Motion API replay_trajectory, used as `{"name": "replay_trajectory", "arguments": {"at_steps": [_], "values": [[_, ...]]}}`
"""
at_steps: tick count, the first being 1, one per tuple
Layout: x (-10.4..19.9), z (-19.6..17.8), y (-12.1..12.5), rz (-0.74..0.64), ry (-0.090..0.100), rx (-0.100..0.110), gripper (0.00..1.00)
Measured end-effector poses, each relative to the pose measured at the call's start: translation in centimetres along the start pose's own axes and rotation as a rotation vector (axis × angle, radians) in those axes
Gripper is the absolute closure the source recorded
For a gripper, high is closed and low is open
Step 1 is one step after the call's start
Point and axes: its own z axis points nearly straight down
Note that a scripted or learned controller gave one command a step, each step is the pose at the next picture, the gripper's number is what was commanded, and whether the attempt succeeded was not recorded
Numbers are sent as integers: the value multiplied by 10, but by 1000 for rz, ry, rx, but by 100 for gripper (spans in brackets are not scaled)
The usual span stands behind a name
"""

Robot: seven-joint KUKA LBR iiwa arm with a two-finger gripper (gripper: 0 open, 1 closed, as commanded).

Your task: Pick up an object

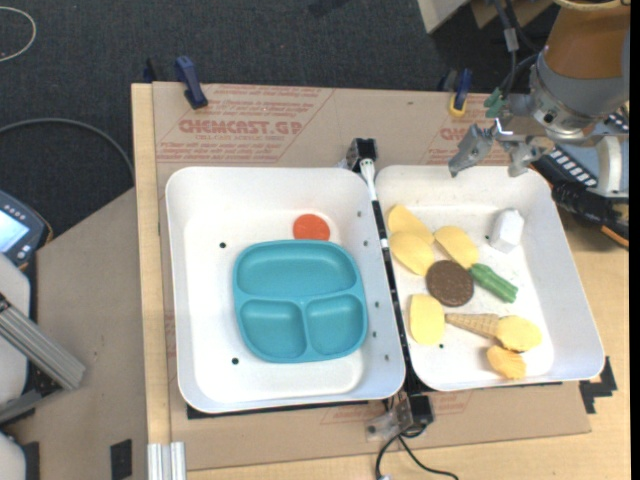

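Toy food (450, 283) crowds the right bin (575, 308) below the claw (493, 152), which hangs spread wide and empty over the bin's far rim.

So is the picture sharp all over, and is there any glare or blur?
In the camera view, light is even and soft: the blue tray and the cookie are crisp, with faint shadows; the white bins are bright, nearly washed out at the rims; the gripper and the arm above it look slightly soft, near the frame's top right edge.
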Motion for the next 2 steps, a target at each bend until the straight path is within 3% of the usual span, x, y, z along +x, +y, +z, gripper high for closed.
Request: {"name": "replay_trajectory", "arguments": {"at_steps": [1, 2], "values": [[4, 39, -19, 1, 1, 5, 0], [61, 14, -59, -6, 4, 1, 0]]}}
